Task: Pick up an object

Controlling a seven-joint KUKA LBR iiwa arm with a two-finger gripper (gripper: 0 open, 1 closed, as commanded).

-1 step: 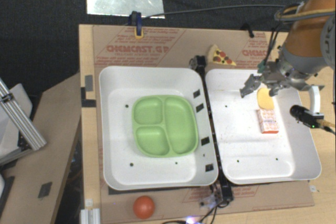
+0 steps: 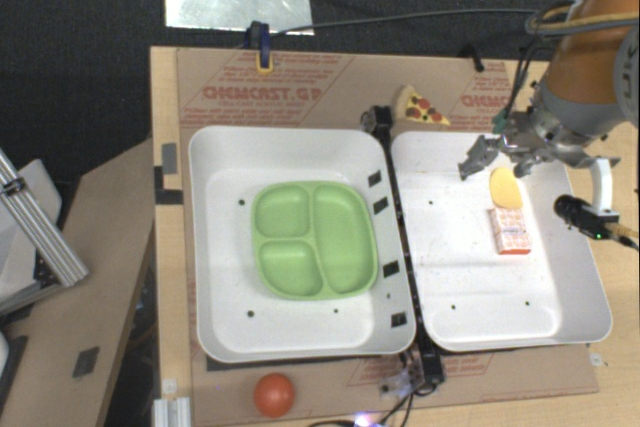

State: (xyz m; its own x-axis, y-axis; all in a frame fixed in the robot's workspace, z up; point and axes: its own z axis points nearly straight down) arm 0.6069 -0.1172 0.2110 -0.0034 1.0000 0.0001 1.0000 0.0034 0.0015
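Two white bins sit side by side on the bench (image 2: 200, 95). The left bin (image 2: 215, 165) carries one green divided plate (image 2: 313, 240). The right bin (image 2: 560, 305) holds one red-and-white box (image 2: 511, 231) and one yellow piece (image 2: 505, 189), just below the pincer (image 2: 497, 154) (fingers spread apart, clasping nothing).

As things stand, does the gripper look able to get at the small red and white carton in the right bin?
Probably yes. The gripper hangs over the right white bin, the red and white carton lies uncovered just below it, with only the yellow piece touching its upper end.
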